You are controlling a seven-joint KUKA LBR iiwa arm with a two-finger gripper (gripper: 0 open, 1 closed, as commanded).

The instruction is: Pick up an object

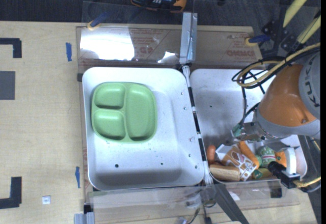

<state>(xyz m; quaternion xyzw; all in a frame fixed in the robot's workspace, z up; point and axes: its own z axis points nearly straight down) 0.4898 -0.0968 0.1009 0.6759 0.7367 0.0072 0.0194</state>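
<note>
Toys (pixel 239 163) lay heaped at the right bin's (pixel 214 95) near end. End effector (pixel 245 135) hung just above them; finger state could not be told. Green tray (pixel 124 111) sat in the left bin (pixel 168 167).

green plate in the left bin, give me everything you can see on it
The green plate is a rounded-square divided dish, pale green and matte, like plastic. Raised ridges split it into three wells: two smaller ones stacked on its left side and one long one on its right. It lies flat, right side up, on the floor of the left bin, toward the bin's far left corner. All three wells look bare. Nothing touches it but the bin floor; the arm is over the other bin.
</note>
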